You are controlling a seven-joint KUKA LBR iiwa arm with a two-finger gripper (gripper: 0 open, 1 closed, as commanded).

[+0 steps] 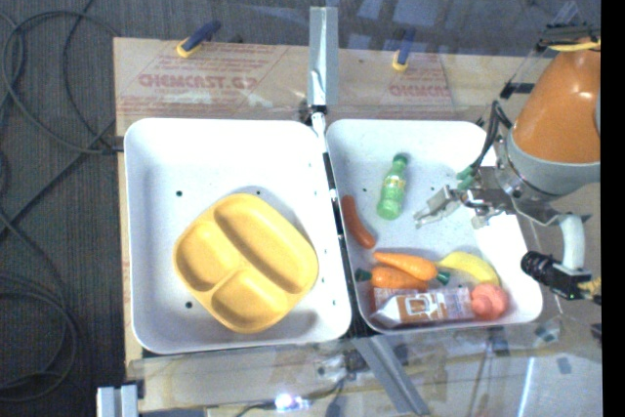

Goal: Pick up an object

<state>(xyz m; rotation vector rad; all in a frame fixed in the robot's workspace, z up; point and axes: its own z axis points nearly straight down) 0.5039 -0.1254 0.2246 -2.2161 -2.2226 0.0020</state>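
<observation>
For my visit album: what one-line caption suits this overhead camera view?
Robot gripper hovers over the right bin of toy food, near a green bottle; a yellow divided tray fills the left bin.

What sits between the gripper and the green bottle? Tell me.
Nothing: in the camera view, bare white bin floor separates the gripper from the green bottle.

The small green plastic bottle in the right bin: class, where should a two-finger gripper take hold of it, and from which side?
Grip the small green plastic bottle across its round body, midway along, coming straight down from above. It lies flat on the floor of the right white bin, cap toward the far wall, with open floor on both long sides, so fingers would probably fit astride its narrow width.
</observation>
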